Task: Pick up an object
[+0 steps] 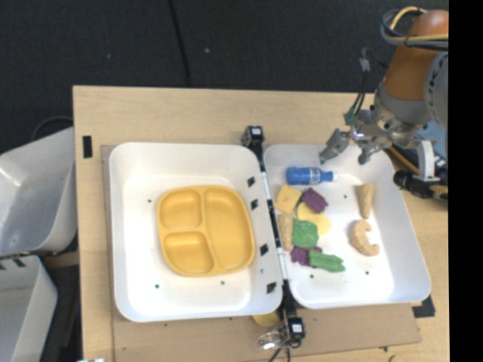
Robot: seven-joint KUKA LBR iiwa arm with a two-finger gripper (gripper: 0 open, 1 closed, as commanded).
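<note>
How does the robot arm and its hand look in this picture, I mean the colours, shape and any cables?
The arm is thick and rounded, grey metal with a wide orange band above the wrist. Thin cables, one yellowish, loop over its top, and a dark cable runs down its left side. The hand is small, grey and metallic, with two short, slim fingers splayed outward below a compact wrist block.

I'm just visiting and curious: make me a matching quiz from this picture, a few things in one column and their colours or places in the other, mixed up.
Things:
1. divided tray
2. bottle
3. croissant-shaped toy
4. pincer

Descriptions:
A. blue, lying on its side
B. yellow, in the left bin
C. above the right bin's far edge
D. tan, near the right bin's right side

Pairs: 1-B, 2-A, 3-D, 4-C
</note>
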